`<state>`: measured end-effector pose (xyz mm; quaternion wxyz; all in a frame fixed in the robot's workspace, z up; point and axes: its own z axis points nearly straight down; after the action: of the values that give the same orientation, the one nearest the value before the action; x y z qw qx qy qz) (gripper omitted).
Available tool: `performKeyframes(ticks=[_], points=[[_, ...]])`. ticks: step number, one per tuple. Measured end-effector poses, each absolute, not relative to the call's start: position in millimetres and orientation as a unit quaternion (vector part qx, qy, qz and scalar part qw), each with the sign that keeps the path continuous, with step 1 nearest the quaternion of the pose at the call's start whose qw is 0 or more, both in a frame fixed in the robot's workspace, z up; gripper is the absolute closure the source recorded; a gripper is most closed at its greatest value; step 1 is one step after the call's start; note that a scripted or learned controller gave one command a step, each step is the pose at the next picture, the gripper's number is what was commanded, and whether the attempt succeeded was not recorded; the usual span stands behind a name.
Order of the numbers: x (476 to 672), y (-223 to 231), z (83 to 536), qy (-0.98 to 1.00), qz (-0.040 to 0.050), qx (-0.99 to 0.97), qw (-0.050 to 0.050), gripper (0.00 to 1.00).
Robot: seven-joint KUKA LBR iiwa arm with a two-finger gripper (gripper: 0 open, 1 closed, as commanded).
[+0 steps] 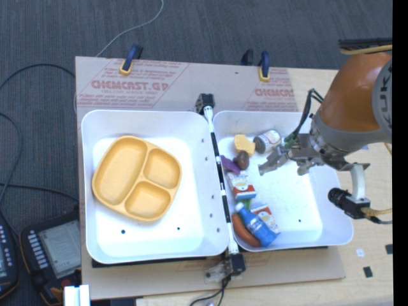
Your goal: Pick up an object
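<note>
arm: grey casing | orange band | black cable | metal wrist

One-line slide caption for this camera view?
Gripper hovers over toys in the right bin; yellow tray sits in the left bin.

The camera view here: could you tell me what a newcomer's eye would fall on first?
Probably the yellow three-compartment tray, alone in the left bin. Next, the arm's orange band at the right, with the gripper above the right bin. Small toy foods cluster along that bin's left side.
</note>
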<state>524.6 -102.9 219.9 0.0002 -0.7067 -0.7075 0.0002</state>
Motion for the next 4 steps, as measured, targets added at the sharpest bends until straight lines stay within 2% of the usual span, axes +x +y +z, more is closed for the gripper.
performKeyframes(ticks=[1,2,3,4], points=[[563.3,-110,123,-0.707,0.0014,-0.707,0.002,0.00],[508.9,-132,88,-0.707,-0.0017,-0.708,-0.005,0.00],[510.2,-132,99,-0.707,-0.0029,-0.708,-0.005,1.00],[510.0,-131,99,-0.707,-0.0028,-0.708,-0.005,0.00]])
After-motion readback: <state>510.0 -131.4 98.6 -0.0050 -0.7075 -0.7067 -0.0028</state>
